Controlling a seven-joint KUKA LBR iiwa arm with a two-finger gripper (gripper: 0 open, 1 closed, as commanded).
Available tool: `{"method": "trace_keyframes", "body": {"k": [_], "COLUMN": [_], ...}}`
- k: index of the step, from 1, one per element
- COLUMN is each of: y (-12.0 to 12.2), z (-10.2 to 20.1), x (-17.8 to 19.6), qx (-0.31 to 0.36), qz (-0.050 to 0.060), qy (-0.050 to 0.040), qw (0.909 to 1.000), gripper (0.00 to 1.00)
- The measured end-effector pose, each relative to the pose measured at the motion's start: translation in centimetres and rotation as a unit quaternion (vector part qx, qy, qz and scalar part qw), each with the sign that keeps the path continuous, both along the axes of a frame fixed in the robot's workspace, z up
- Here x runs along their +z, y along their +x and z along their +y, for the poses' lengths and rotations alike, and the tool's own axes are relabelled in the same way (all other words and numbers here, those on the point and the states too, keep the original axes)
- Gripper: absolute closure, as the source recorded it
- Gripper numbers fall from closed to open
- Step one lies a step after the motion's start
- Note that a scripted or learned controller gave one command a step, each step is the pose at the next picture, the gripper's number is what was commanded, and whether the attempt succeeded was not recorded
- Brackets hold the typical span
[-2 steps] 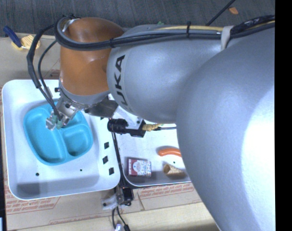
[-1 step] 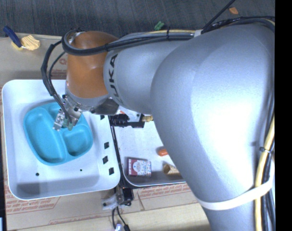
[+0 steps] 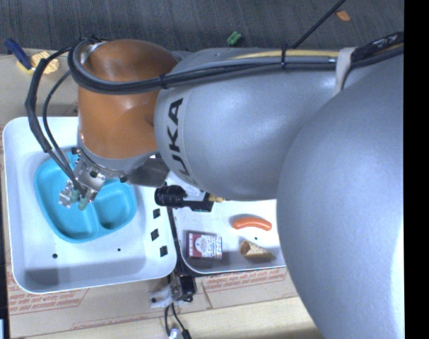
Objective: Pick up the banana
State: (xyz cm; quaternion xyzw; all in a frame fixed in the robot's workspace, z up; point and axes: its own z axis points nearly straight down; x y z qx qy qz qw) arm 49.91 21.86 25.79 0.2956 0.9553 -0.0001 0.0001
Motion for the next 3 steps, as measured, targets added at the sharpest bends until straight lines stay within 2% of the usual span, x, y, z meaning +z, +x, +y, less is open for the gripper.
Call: {"method": "trace_keyframes", "body": {"k": [1,3], "y": [3.0,3.0], "z": [-0.1,0.0], "x": [-9.3,-7.2], "qx": [0.133,0.137], "qz": [0.002,0.002], "qy": [-0.0007,-0.0018], "qw": [0.9911,0.9906], "gripper": [1.0,1.0]}}
